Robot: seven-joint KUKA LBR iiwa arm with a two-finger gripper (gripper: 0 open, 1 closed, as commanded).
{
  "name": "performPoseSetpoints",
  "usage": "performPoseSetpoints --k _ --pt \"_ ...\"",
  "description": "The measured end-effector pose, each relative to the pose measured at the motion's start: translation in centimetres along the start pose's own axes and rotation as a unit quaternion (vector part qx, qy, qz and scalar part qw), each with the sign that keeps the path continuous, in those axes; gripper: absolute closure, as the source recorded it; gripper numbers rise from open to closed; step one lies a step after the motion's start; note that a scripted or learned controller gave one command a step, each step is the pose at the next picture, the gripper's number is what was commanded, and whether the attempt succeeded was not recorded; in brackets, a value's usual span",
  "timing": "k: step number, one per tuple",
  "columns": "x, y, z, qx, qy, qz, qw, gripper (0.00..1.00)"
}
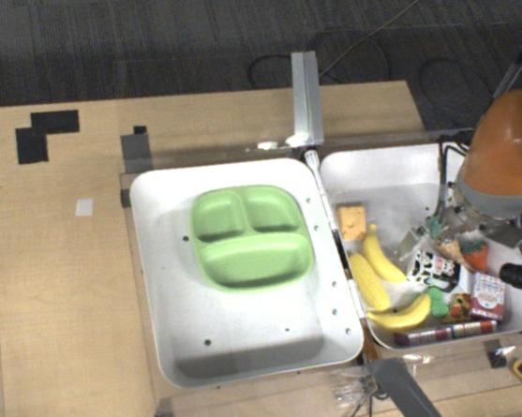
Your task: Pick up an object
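A: Camera view, entry one. Candidate objects all sit in the right bin [380, 174]. Gripper [444, 226] is low over that bin's right half, under the orange band [510, 158] of the arm. Cannot tell how the pincer stands; its tips are lost in clutter and nothing is visibly between them.

B: Nearest item?

A: Black-and-white patterned packet [434, 268], just below-left of the pincer. Small orange-red piece [476, 257] just below-right of it. Pink-and-white carton [488, 296] further below, towards the bin's near right corner.

B: And the fruit?

A: Two bananas. One [380, 256] lies left of the pincer, slanted; the other [404, 312] curves along below-left, touching a corn cob [367, 281] that lies left of the first banana. Tan cracker-like square [352, 220] further left, by the dividing wall. Dark red marker-like stick [443, 331] lies along the near wall.

B: Left bin?

A: Left bin [172, 289], well apart from the pincer, holds a green divided plate [250, 234], three compartments.
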State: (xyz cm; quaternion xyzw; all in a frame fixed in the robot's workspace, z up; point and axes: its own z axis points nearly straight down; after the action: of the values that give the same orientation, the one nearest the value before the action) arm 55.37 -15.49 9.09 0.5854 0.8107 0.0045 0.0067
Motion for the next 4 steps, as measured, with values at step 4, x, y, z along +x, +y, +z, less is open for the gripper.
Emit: performPoseSetpoints --k 4 --pt "1.1 7.2 0.2 0.001 -0.001 0.067 0.9977 0.00"
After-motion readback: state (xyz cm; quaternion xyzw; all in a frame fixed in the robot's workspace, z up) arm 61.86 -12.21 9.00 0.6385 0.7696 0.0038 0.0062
